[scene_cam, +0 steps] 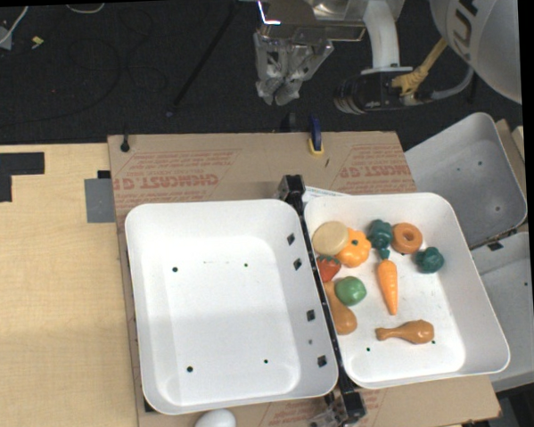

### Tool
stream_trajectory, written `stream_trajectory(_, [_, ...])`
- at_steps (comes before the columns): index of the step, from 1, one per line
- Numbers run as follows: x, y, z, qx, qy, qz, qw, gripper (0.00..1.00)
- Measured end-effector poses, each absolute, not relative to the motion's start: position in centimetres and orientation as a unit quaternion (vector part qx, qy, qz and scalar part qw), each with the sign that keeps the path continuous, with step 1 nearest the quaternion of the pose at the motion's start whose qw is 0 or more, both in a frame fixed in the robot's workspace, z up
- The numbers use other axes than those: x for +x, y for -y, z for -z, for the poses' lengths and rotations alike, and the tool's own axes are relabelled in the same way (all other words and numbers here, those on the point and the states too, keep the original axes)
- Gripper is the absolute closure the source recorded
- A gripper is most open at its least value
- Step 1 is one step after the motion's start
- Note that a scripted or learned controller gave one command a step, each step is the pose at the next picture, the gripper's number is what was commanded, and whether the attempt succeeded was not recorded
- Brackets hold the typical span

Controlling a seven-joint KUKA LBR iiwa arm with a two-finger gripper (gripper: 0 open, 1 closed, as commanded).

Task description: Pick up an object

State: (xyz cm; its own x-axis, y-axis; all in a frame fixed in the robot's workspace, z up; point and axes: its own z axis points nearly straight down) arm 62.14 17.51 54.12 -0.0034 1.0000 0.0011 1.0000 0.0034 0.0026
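The two-finger gripper hangs at the top of the camera view, above the dark floor behind the bench and well apart from both bins. Nothing is between its fingers. Whether it is released or clenched cannot be told at this size and angle.

The left shallow white bin sits on a brown cardboard sheet. The right shallow white bin touches it along a black clamp strip running between the two.

All candidate objects lie in the right bin, grouped toward its left and upper part:
- a tan round bun-shaped piece near the upper left corner;
- a small orange pumpkin-shaped piece just beside it, touching;
- a dark green broccoli-like piece to the right of the pumpkin;
- an orange ring-shaped doughnut next to that;
- a second dark green lump near the right wall;
- an orange carrot lying lengthwise mid-bin;
- a green rounded piece left of the carrot;
- a red piece against the left wall;
- an orange-brown elongated piece below the green one;
- a brown drumstick-shaped piece lying apart toward the front.

A white egg-shaped object rests outside the bins, on the cardboard at the front edge of the left bin.
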Motion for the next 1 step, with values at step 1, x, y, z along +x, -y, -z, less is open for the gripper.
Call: stream_trajectory(1, [58.49,-15.37,-43.84,0.708,-0.706,0.0072,-0.004,1.0])
